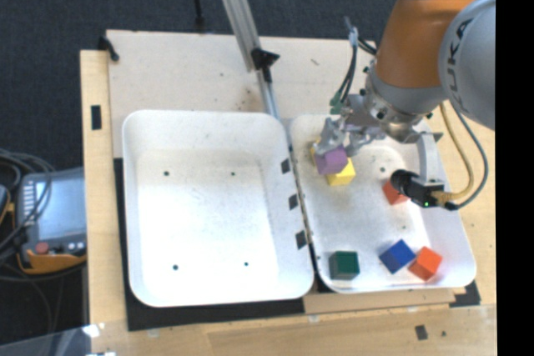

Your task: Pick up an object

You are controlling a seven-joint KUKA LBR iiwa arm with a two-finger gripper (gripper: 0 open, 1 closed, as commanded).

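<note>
Gripper (335, 147) sits low over the upper left part of the right bin (367, 275), hanging from the grey arm (467, 46) with its orange band (413, 29) that comes in from the right. Its tip meets a purple block (331, 160), which sits on or against a yellow block (342, 172); the purple one looks tucked right at the fingers, but whether it is actually pinched between them cannot be told from this angle, and the gripper's state is likewise unclear. Both blocks are near the bin's left wall, close to the divider between bins. Right of them, a red-orange block (393, 193) lies partly hidden beside a black cable fitting (410, 183) with a small green light. Along the bin's lower edge: a dark green block (344, 264) at the lower left corner, a blue block (397, 255) toward the right, and an orange block (426, 263) touching or just beside the blue one. Left bin (209, 283) sits alongside, touching the right bin's edge, its floor showing a few dark specks. Both bins rest on the tan counter (167, 71). A slanted metal rail (236, 4) crosses the counter's top and ends near the bins' shared corner. A grey pendant box (50, 213) with cables lies off the counter at far left.
</note>
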